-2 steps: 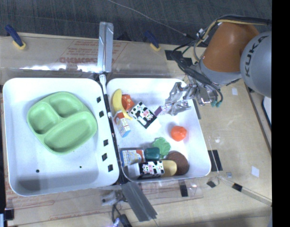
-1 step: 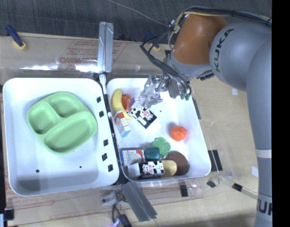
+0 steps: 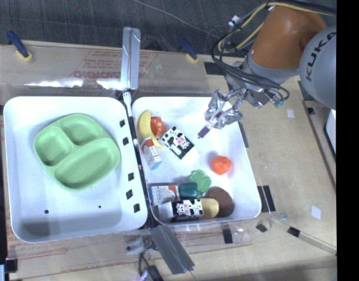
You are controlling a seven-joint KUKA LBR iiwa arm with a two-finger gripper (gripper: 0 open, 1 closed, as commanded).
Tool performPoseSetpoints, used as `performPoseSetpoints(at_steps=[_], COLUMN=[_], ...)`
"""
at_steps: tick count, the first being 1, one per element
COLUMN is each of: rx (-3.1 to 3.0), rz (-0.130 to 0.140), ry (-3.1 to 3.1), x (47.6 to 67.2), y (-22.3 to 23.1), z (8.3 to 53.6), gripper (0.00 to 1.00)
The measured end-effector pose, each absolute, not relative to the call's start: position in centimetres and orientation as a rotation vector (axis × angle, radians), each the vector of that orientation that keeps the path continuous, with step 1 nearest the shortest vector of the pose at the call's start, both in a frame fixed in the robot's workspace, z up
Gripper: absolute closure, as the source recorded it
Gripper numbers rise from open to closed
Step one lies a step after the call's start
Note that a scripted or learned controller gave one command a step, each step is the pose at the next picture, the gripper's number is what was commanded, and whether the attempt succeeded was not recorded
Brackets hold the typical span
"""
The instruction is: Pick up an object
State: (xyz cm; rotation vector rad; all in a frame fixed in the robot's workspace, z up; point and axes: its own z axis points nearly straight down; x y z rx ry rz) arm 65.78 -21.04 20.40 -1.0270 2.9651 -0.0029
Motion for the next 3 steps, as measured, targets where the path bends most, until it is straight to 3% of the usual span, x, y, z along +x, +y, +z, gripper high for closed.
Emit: performPoseSetpoints(at_steps=[1, 2, 3], rx=[-0.943, -0.92, -0.79], rz=[0.003, 0.002, -0.005], ry=[2.997, 3.002, 3.037], x=[65.8, 65.8, 65.8], y=[-14.2, -5.2, -12.9], z=[18.5, 20.7, 24.4], gripper=[1.0, 1.0, 1.0])
